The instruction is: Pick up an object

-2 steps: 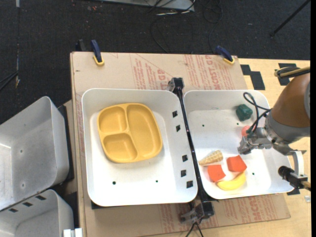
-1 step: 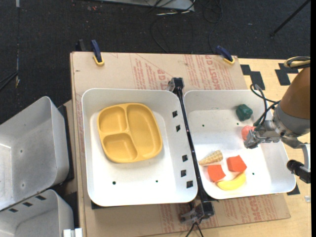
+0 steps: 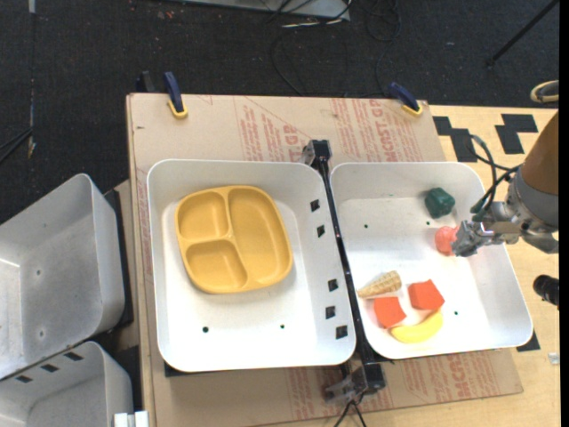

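Note:
The right bin (image 3: 498,274) holds a dark green block (image 3: 438,202) at the back, a small red-pink object (image 3: 444,238) at mid right, and near the front a tan cone-shaped piece (image 3: 380,284), two orange-red blocks (image 3: 426,294) (image 3: 389,311) and a yellow banana-shaped piece (image 3: 418,331). My gripper (image 3: 465,241) reaches in from the right, low in the bin, with its tip right beside the red-pink object and touching or nearly touching it.
A yellow three-compartment plate (image 3: 234,237) lies in the left bin (image 3: 169,327). A black divider with clips (image 3: 336,265) runs between the bins. Two more white bins (image 3: 44,274) stand off the bench at the left. Blue-yellow clamps (image 3: 175,96) hold the board's back edge.

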